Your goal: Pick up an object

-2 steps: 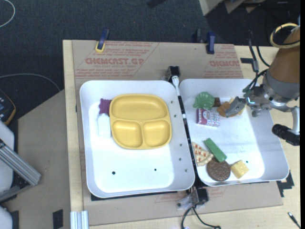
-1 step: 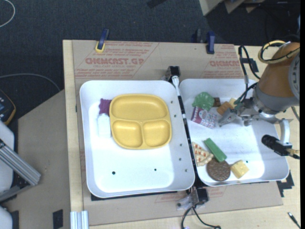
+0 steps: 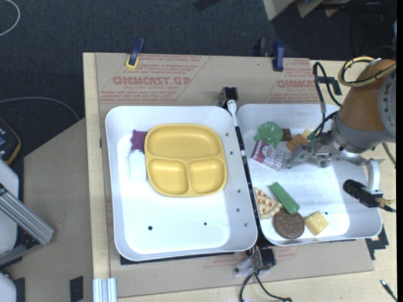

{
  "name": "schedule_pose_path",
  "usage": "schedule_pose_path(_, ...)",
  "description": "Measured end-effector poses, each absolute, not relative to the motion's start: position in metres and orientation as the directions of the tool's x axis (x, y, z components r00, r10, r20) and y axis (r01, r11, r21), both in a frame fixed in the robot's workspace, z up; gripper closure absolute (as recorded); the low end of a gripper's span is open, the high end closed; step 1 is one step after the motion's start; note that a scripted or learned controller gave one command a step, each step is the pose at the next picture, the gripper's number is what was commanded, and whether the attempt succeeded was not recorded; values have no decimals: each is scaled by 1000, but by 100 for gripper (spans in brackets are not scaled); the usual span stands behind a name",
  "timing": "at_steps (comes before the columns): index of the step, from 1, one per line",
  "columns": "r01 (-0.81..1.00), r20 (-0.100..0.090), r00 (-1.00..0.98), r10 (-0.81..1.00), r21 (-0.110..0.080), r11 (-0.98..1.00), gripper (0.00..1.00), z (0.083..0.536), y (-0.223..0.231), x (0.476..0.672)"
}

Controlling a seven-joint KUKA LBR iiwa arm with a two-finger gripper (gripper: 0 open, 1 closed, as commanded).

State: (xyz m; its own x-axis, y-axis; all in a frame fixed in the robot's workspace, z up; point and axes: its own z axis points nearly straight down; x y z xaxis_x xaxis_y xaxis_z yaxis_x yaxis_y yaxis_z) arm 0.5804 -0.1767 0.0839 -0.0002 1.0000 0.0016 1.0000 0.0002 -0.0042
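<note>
Reached in from the right over the right bin (image 3: pixel 352 228), the gripper (image 3: pixel 301 156) low near that bin's upper middle, just beside a small packet (image 3: pixel 269 156) with a green leaf-shaped piece (image 3: pixel 269 133) above it and a brownish lump (image 3: pixel 296 143) close to the tip; could not tell how far apart the fingers stood or whether anything sat between them. Lay nearer the front of the same bin: a green bar (image 3: pixel 284 197), a waffle-patterned piece (image 3: pixel 266 203), a brown disc (image 3: pixel 289 224) and a yellow block (image 3: pixel 317 222). Held in the left bin (image 3: pixel 182 241): a yellow divided tray (image 3: pixel 186 159), with a purple thing (image 3: pixel 138 139) and a white thing (image 3: pixel 136 166) at its left edge.
</note>
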Motion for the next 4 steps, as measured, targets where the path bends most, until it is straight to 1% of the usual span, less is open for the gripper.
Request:
schedule_pose_path(1,1000,0,1,1000,0,-1,100,96,-177,581)
schedule_pose_path(2,1000,-3,1,1000,5,-1,100,139,-181,580)
schedule_pose_path(3,1000,-2,-1,1000,7,1,100,190,-173,575)
schedule_pose_path(4,1000,-3,-1,1000,7,1,100,228,-173,577)
